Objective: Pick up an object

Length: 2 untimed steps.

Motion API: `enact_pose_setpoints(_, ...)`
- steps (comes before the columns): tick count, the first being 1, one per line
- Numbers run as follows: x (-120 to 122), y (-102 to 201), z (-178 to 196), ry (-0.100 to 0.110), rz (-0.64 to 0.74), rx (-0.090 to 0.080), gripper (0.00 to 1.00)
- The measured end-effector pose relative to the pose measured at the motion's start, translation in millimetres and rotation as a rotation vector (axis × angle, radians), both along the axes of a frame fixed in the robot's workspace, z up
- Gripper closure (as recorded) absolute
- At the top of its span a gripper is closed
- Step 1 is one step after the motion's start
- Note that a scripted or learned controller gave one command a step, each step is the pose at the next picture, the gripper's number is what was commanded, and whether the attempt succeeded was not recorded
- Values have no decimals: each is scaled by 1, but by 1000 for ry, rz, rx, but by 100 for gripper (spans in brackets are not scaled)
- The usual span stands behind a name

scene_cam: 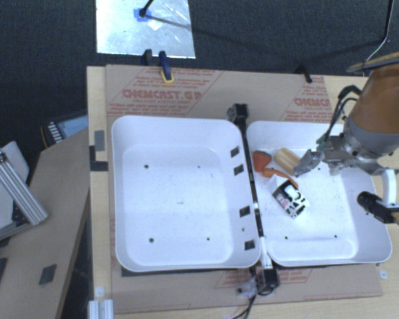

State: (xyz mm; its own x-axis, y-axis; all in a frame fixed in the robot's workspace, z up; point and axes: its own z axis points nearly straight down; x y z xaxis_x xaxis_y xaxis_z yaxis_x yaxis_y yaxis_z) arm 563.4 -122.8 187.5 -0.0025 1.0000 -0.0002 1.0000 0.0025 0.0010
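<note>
Nearest the lens, the black-and-white block (290,199) lies in the right bin (332,248), below-left of the gripper (308,163). Whether that gripper is open, I cannot tell. Just left sit a tan cylinder (287,159) and orange piece (265,161), angled toward it.

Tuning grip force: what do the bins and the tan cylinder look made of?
Right bin and left bin: likely molded plastic, smooth white, rounded rims. Tan cylinder: perhaps wood, judging by its matte, pale brown surface; too small to be sure.
</note>
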Motion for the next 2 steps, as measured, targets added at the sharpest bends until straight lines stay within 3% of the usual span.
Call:
enact_pose_setpoints(1,0,43,-106,8,5,4,0)
enact_pose_setpoints(2,4,40,-88,-5,1,0,100)
